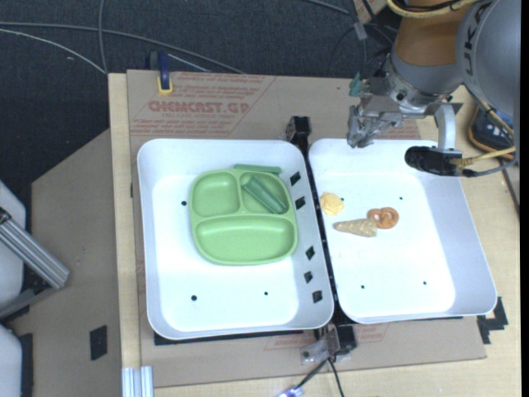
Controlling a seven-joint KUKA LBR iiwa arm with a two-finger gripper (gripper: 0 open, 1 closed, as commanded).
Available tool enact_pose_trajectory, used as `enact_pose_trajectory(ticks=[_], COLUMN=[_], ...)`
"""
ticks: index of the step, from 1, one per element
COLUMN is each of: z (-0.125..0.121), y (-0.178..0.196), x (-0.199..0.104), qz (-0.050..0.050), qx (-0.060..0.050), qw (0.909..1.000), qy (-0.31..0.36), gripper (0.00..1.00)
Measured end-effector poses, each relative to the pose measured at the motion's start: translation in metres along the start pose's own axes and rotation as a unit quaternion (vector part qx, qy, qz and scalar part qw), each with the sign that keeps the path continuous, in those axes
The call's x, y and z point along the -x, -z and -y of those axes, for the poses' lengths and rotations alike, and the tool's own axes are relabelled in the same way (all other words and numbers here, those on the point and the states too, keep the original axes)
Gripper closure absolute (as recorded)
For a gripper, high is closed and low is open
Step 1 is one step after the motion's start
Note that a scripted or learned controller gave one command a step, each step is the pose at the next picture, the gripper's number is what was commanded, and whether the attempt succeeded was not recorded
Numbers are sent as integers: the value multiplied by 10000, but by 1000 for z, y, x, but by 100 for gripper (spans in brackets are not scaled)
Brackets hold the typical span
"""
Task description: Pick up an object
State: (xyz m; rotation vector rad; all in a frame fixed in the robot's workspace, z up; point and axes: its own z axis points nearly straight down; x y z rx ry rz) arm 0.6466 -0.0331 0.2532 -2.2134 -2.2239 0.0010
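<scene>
Overhead slanted view of the bench. The gripper (361,136) hangs over the far rim of the right bin (446,279), near that bin's far-left corner; its fingers point down and stand close together with only a narrow gap, and nothing is seen between them. Below the gripper and nearer the camera, three small items lie on the floor of the right bin, all well apart from the fingertips. A small yellow piece (331,204) lies almost straight below the gripper. A tan cone-shaped piece (355,227) lies a little further on; its long axis runs nearly left to right across the bin, the narrow tip pointing left toward the divide between the bins. An orange ring-shaped piece (384,217) touches or nearly touches the cone's broad right end. To the gripper's left, the left bin (165,296) holds a green divided plate (241,234) with a green elongated item (266,191) lying in its far-right compartment, slanted.
</scene>
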Motion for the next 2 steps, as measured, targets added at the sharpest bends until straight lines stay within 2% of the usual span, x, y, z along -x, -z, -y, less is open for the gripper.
enact_pose_trajectory(ticks=[2], z=[-6], y=[-32], x=[-113], qz=[3], qx=[1], qw=[10000], qy=[4], gripper=[100])
